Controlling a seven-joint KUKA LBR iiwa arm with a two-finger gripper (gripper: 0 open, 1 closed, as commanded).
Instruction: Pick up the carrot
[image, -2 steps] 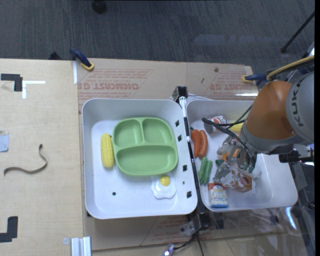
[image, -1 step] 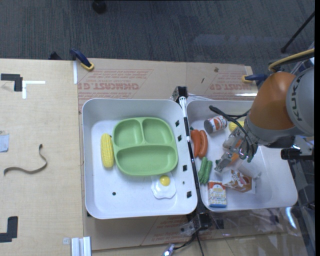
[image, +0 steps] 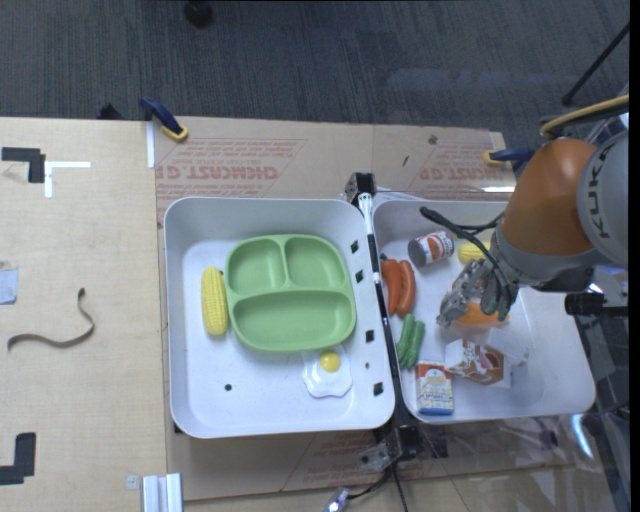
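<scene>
The carrot (image: 480, 318) is an orange piece lying in the right bin (image: 555, 385), near its middle. My gripper (image: 474, 298) hangs directly over it, reaching in from the right under the orange wrist band, and covers the carrot's upper part. Only the carrot's lower edge shows beneath the gripper. Whether the gripper touches the carrot is not visible from this angle.
The right bin also holds two red sausages (image: 398, 285), a green pea pod (image: 408, 340), a small can (image: 432, 248), a yellow item (image: 470, 252), a carton (image: 434, 388) and a packet (image: 480, 362). In the left bin (image: 190, 390) lie a green divided plate (image: 290, 292), corn (image: 213, 300) and a fried egg (image: 328, 375).
</scene>
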